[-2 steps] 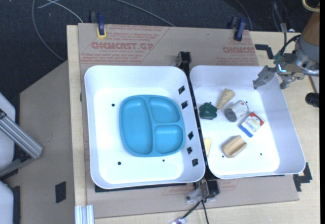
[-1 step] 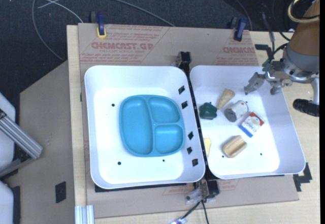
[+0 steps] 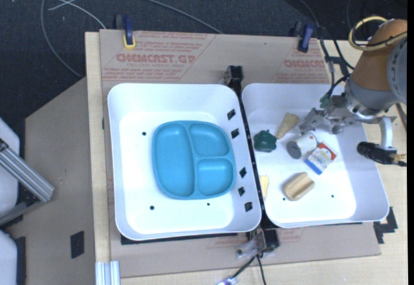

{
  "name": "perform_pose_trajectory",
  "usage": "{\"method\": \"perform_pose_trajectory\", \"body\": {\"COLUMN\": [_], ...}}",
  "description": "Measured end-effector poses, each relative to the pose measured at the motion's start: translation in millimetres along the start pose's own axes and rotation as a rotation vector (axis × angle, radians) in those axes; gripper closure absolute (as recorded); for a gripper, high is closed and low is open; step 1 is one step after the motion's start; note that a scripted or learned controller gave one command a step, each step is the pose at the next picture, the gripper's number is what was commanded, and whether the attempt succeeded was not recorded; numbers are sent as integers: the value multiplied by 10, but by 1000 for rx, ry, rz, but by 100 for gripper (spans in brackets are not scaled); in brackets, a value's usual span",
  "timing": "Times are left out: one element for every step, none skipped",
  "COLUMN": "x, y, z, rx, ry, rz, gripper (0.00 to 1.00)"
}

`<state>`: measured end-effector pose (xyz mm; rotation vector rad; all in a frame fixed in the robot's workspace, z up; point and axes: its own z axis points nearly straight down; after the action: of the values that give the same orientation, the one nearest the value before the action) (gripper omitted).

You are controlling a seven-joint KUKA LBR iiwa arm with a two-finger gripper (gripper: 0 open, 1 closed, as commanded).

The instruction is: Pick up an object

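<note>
Tool [image 3: 315,120] low over the right bin [image 3: 369,209]
Finger state impossible to tell; nearest, just below-left: small grey cylinder [image 3: 294,148]; red-white packet [image 3: 319,156] beside.

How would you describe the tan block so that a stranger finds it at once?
Look in the right bin, the one without the blue plate. Near its front edge lies the tan block, alone, below the red and white packet. It is the sole wood-coloured, rounded block there.
</note>
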<state>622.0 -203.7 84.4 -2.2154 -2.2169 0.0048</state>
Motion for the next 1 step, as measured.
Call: {"method": "perform_pose_trajectory", "body": {"x": [3], "y": [4], "z": [-11], "rx": [-6], "ry": [-2], "rz": [0], "gripper": [0]}}
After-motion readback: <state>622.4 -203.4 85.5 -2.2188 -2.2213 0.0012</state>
